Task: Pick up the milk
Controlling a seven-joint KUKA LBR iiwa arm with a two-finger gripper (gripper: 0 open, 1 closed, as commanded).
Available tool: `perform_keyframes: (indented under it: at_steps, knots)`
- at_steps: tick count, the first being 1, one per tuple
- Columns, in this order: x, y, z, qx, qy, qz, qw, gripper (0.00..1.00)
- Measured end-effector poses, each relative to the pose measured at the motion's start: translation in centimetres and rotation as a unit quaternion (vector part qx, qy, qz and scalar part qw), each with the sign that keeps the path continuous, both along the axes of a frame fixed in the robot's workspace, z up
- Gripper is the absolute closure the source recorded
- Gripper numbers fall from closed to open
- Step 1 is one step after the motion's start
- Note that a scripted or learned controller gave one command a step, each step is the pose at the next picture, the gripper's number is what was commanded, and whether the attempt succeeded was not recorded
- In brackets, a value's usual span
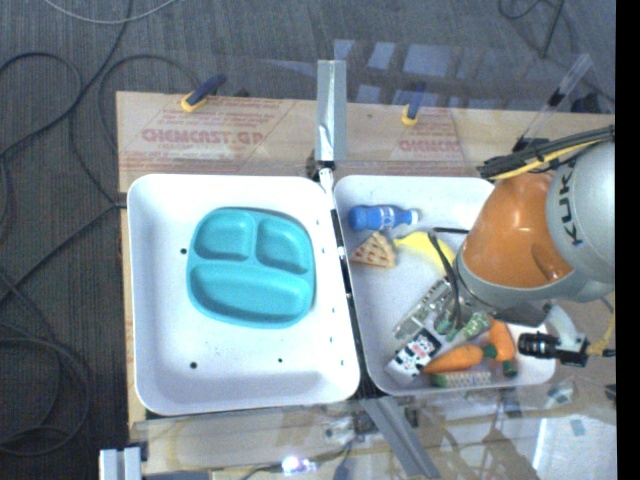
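Note:
The milk [412, 354] looks like a small white carton with black patches and a red mark. It lies near the front wall of the right bin [455, 190], left of the carrots. My gripper [430, 318] comes down from the orange-banded wrist [510, 238] and hangs directly over the carton, with its metal tip at the carton's upper edge. Whether it touches the carton is not visible from this angle.
Two orange carrots [470, 353] lie just right of the carton. A blue bottle [380, 216], a waffle wedge [372, 252] and a yellow piece [428, 244] sit at the back of the right bin. The left bin [160, 368] holds a blue divided plate [252, 266].

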State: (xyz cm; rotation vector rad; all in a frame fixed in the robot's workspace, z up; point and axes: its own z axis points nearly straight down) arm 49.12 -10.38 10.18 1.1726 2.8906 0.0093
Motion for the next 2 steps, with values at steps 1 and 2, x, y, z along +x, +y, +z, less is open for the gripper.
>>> perform_keyframes:
  at_steps: [1,2]
  knots:
    - [3.3,7.3,8.2,0.0014,0.011,-0.003,0.9999,1.00]
    - [2.0,8.0,8.1,0.0020,0.012,-0.020,0.9997,1.00]
